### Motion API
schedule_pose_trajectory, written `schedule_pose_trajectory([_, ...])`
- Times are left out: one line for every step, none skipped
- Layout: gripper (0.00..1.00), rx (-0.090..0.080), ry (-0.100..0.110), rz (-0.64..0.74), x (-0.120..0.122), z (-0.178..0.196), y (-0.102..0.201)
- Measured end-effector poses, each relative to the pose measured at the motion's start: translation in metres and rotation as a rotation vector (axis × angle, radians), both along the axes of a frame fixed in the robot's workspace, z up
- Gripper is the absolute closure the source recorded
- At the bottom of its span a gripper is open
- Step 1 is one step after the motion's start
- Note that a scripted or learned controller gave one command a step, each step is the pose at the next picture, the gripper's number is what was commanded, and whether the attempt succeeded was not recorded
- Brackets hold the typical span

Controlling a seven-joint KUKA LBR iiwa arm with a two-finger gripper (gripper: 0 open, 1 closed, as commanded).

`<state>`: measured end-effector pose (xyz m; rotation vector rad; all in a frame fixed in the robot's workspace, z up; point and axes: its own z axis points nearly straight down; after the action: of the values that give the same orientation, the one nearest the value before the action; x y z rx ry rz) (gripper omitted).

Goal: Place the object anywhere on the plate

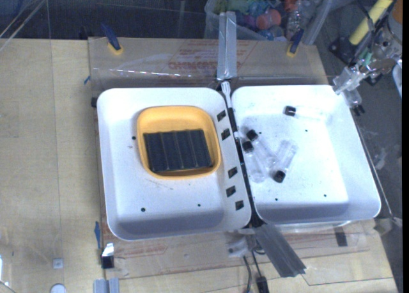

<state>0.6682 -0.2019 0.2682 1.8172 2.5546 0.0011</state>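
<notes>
The gripper (349,83) is a pale, whitish-translucent piece with a small dark part at its lower end. Behind it sits a silvery-grey wrist block (372,61) with a small green spot on it. Thin dark cables (358,5) loop above; finer detail is blurred.

The two white bins, left (121,215) and right (332,205), look like smooth moulded plastic with a soft sheen. The yellow plate (148,119) in the left bin is glossy plastic, and the dark ribbed slab (177,150) lying on it looks matt. In the right bin, the clear vials (275,157) are transparent plastic or glass with black caps. The tabletop (45,157) is pale, matt wood. A metal strip (226,45) behind the bins has a dull brushed shine.
</notes>
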Motion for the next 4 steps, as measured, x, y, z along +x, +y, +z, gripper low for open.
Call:
schedule_pose_trajectory([1.00, -0.001, 0.000, 0.243, -0.001, 0.011, -0.021])
schedule_pose_trajectory([1.00, -0.002, 0.000, 0.418, 0.000, 0.025, -0.019])
schedule_pose_trajectory([1.00, 0.001, 0.004, 0.513, -0.008, -0.025, -0.019])
schedule_pose_trajectory([1.00, -0.003, -0.001, 0.646, -0.008, 0.008, -0.019])
